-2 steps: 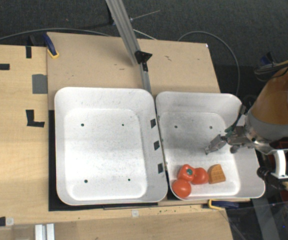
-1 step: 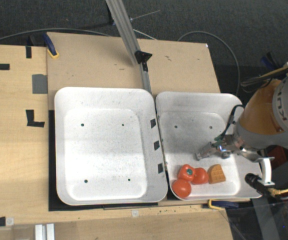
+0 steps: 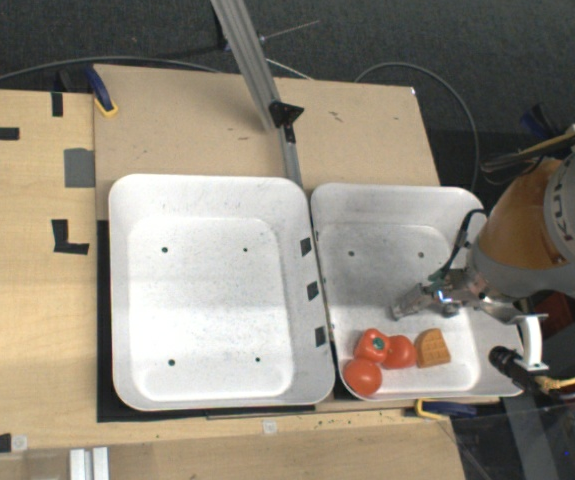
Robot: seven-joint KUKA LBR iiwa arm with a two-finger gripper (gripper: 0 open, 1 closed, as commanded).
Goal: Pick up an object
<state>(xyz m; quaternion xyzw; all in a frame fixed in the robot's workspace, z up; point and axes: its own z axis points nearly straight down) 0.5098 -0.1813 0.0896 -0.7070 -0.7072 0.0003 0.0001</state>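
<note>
From above, the gripper [image 3: 412, 306] hangs low inside the right bin [image 3: 387, 208], near that bin's middle and toward its right side. It reads as a small grey metal shape at the end of the arm [image 3: 522, 238], which enters from the right with its orange band just above the wrist. Whether it is open or closed I cannot tell; it is too small and blurred here. Nothing can be seen held in it. It stands above and a little apart from the objects, not touching them as far as can be made out.

There are two white bins, side by side and touching along their inner edges. The left bin [image 3: 137, 268] shows a bare floor with a few dark dots.

The right bin holds three things, all gathered at its near edge. Two are red: a tomato [image 3: 363, 377] at the near left, and a red toy [image 3: 382, 348] with a small green spot on top, just behind the tomato and touching it. The third is an orange block [image 3: 431, 348], just right of the red toy and close beside it.

A grey pole [image 3: 252, 53] slants across the bench behind the bins, ending near the seam between them.
</note>
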